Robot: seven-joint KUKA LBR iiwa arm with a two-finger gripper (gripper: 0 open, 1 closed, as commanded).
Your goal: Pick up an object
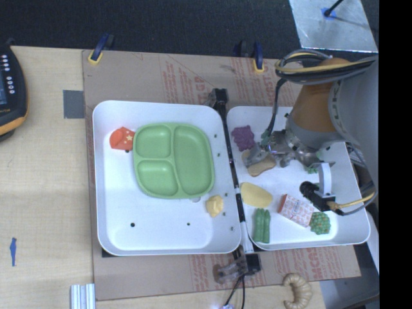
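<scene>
A wooden bench is seen from above, covered in its middle by a sheet of brown cardboard held at the far edge by clamps. Behind the bench a dark floor is visible. At the left edge of the view part of a black and orange control pendant is seen. On the cardboard two shallow white bins are set side by side, the left bin and the right bin, touching along their inner rims.

The gripper is lowered into the far left part of the right bin, below the grey arm with its orange band. A tan, bone-shaped piece lies just beneath the gripper's tip, seemingly in contact with it; whether it is held cannot be told, since the fingertips are blurred against it, and the stance of the jaws cannot be made out.

Just beside the gripper, toward the far left corner, a purple object is placed. Nearer the camera a yellow object, a green pod-like object, a red and white packet and a small green knobbly object are spread over the bin's floor, apart from the gripper.

In the left bin a green divided plate is laid, with a red object touching its left rim and a small yellow object near its right corner.
</scene>
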